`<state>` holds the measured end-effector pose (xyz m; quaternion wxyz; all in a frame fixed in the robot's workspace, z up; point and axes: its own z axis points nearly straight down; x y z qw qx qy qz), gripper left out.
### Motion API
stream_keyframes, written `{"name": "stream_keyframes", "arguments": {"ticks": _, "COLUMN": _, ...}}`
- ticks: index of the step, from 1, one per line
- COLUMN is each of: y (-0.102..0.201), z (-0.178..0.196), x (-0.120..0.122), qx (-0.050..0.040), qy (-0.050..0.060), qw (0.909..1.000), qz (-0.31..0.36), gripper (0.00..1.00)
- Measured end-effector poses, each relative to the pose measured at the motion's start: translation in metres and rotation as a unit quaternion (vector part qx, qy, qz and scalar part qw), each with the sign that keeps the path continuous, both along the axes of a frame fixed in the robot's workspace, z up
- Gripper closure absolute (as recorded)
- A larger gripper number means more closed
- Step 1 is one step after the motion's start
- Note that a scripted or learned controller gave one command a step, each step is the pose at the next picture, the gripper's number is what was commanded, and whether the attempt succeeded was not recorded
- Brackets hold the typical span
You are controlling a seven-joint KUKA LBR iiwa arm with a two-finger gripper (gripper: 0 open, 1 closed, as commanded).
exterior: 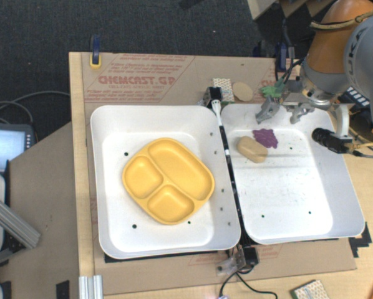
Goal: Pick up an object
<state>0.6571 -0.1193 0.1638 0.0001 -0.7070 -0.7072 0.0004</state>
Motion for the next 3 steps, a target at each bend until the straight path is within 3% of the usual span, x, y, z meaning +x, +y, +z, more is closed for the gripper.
{"name": "stream_keyframes", "arguments": {"ticks": 1, "y": -0.01, "z": -0.084, "x": -0.017, "qx": 0.001, "qy": 0.005, "qw": 1.0, "qz": -0.001, "gripper": 0.0}}
{"name": "stream_keyframes", "arguments": {"ticks": 2, "y": -0.01, "z": -0.068, "x": -0.013, "qx": 0.0, "qy": -0.001, "qw": 1.0, "qz": -0.001, "gripper": 1.0}}
{"name": "stream_keyframes", "arguments": {"ticks": 3, "y": 0.045, "z": 0.026, "x": -0.085, "qx": 0.0021, "qy": 0.0, "qw": 1.0, "qz": 0.001, "gripper": 1.0}}
